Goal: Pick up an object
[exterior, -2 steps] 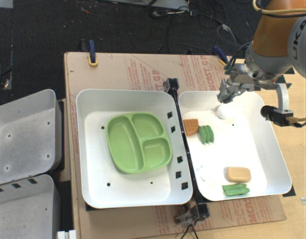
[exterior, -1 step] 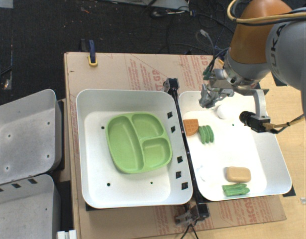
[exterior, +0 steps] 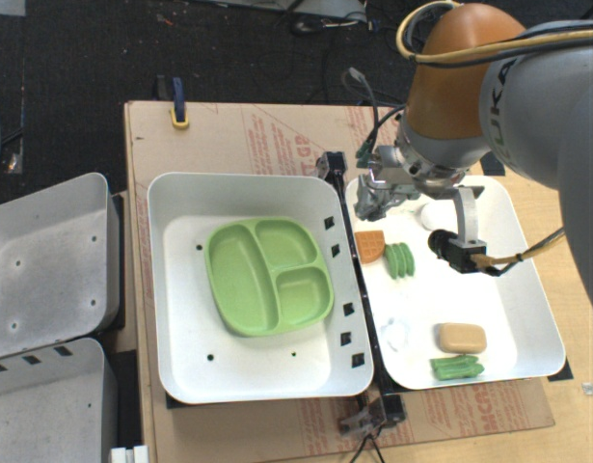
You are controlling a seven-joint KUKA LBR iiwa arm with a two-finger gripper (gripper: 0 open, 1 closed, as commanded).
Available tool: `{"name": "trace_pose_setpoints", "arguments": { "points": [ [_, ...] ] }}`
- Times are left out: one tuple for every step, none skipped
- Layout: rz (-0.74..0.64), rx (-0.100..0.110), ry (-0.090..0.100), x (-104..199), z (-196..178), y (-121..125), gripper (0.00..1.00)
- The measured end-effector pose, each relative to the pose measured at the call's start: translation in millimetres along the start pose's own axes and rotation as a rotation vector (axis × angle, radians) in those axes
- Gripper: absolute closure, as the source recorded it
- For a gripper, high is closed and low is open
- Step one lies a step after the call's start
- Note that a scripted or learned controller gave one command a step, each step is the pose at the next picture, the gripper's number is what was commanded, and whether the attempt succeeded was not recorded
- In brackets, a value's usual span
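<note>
Arm [exterior: 527, 75] cut off at right edge, right bin's [exterior: 527, 258] far rim hidden beneath it, gripper [exterior: 378, 196] fingers indistinct

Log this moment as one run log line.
gripper: over right bin, near orange piece | nothing seen held | left bin: green tray

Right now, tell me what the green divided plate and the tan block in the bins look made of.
Green divided plate: probably moulded plastic, matte to satin, judging by its even colour and soft rounded ridges. Tan block: possibly foam or toy bread, with dull surface and rounded edges; the picture leaves this open.
</note>
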State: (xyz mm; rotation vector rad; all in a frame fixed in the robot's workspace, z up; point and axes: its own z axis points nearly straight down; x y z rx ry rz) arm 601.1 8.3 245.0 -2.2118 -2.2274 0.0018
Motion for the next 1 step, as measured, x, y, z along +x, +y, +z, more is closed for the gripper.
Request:
{"name": "trace_pose_setpoints", "arguments": {
  "points": [
    [0.0, 0.0, 0.0, 48.6, 1.4, -12.0, 1.0]
  ]
}}
